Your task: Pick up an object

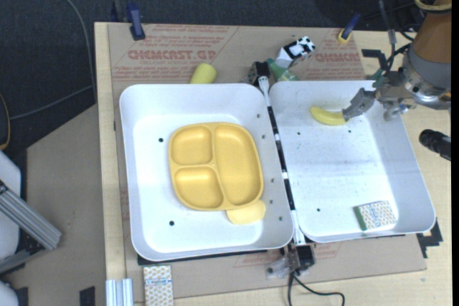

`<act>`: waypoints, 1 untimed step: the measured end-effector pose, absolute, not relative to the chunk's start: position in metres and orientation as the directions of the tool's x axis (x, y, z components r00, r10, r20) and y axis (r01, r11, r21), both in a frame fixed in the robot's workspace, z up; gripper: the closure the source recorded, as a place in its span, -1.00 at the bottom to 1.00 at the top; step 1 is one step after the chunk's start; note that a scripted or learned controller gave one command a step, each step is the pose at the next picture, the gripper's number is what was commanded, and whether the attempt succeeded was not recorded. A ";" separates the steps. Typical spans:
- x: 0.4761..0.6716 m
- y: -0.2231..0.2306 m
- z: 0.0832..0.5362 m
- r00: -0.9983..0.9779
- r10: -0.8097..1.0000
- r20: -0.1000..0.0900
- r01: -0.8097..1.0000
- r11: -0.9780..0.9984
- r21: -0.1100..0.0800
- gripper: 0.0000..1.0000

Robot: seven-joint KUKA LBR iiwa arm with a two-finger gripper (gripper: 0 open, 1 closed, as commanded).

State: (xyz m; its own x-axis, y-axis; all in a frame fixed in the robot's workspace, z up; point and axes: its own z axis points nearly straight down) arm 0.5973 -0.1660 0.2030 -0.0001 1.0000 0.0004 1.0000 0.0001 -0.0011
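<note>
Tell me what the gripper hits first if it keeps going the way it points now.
Most likely the yellow banana in the right bin: the gripper points left at its near end. Depth is unclear, so it may pass just above.

Well left of the claw (356,106), a yellow cylinder (204,73) lies on the board (237,39). One clamp (349,28) sits behind the claw, another (134,20) far left. A black-white toy (297,49) stands between them.

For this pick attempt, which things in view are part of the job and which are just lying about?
In play:
tool, right beside the banana
banana, right bin
sponge, right bin
plate, left bin

Lying about:
yellow cylinder on the bench, behind the left bin
clamps
</note>
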 end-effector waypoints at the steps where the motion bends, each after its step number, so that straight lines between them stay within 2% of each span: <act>1: 0.613 -0.158 0.227 -0.002 1.000 -0.001 1.000 0.002 0.003 -1.00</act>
State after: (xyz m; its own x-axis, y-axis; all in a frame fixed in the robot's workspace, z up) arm 0.6126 -0.1579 0.2265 -0.0016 1.0000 -0.0010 1.0000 0.0016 0.0027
